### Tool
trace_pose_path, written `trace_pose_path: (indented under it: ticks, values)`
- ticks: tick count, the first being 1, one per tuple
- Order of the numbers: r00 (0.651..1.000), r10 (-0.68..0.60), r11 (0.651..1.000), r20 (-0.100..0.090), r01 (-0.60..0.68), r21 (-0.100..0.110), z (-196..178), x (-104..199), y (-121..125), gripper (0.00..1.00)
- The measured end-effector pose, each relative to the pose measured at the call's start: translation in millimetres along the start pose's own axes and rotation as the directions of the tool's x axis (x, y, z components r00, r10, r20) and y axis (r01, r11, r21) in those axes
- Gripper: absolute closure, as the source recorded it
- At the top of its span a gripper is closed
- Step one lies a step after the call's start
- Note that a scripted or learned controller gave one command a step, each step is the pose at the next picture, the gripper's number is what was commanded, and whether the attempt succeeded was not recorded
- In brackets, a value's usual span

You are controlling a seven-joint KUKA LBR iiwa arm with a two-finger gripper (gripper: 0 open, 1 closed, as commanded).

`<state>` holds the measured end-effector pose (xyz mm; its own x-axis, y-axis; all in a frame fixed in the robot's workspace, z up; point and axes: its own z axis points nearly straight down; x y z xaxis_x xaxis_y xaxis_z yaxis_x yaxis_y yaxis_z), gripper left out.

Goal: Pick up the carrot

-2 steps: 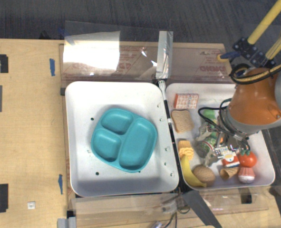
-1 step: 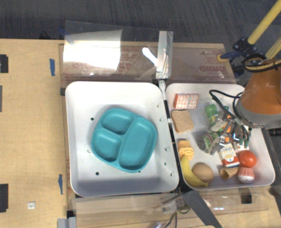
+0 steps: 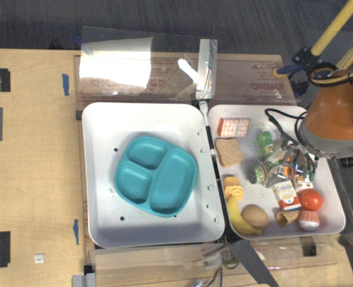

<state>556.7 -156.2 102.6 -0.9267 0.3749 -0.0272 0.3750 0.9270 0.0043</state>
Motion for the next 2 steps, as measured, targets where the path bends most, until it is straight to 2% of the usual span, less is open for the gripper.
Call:
trace_pose_path:
  ticks: [1,2]
  values:
    - [0.909,-0.416,0.909,-0.009,0.416,-0.005,13,-46,30,1.0]
    - [0.664,-0.747,0.664,-0.006,0.747,-0.01,-93,-72,55,1.0]
